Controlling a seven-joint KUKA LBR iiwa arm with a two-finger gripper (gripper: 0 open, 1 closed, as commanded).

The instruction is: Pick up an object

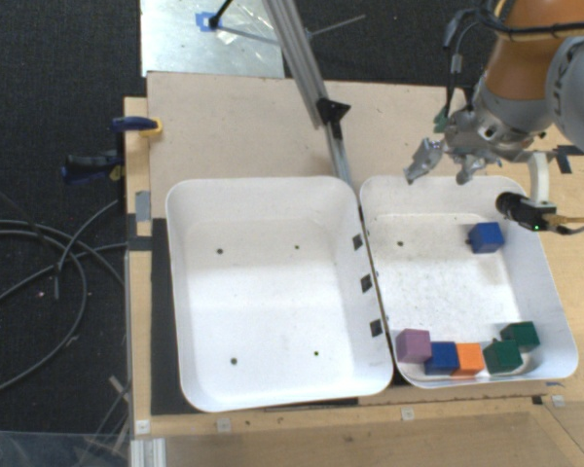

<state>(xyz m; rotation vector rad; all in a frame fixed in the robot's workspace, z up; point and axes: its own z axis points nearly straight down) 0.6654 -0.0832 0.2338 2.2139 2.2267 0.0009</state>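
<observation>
Spanning tan bench [243,125], two white bins [263,290], dark floor beyond [49,86]

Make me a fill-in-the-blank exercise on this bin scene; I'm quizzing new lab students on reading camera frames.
1. All the blocks lie in the ____ bin.
2. The block that sits alone, away from the cluster, is ____.
3. In the front row, the orange block lies between a blue block and a ____ one.
4. The gripper hangs above the right bin's ____ edge.

Missing words: right; blue; green; far

camera view: fixed overhead | slanted down | whole bench [234,125], both bins [273,290] in frame | arm [540,56] enters right
</observation>
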